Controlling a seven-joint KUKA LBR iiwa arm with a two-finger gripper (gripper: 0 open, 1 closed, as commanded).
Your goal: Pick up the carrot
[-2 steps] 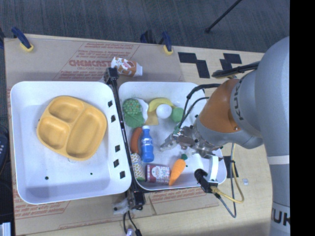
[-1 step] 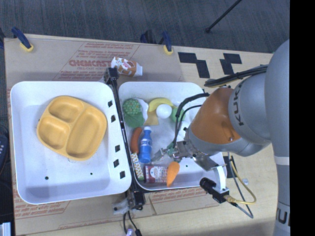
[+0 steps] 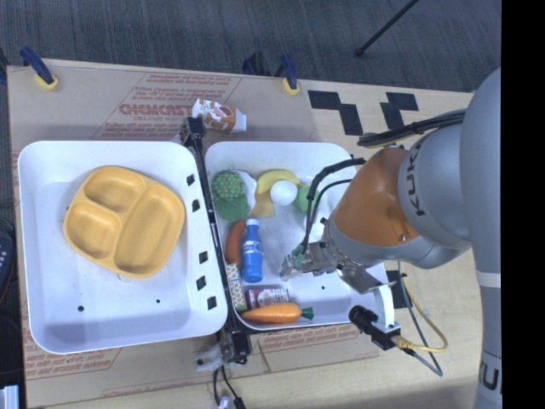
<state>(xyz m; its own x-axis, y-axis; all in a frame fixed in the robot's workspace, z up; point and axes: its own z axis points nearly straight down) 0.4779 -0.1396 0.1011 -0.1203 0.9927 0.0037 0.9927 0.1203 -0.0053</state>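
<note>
The orange carrot (image 3: 272,313) with a green stub lies flat along the front wall of the right bin (image 3: 332,153). My gripper (image 3: 298,264) hangs under the grey and orange wrist over the middle of that bin, up and to the right of the carrot and clear of it. Nothing shows in its grasp. The arm hides the bin's right part.
A blue bottle (image 3: 252,252), a red sausage (image 3: 234,241) and a small labelled packet (image 3: 268,296) lie just left of the gripper. A green item (image 3: 228,186), a banana (image 3: 277,180) and a white egg (image 3: 283,193) sit at the back. The left bin (image 3: 51,313) holds a yellow divided plate (image 3: 125,220).
</note>
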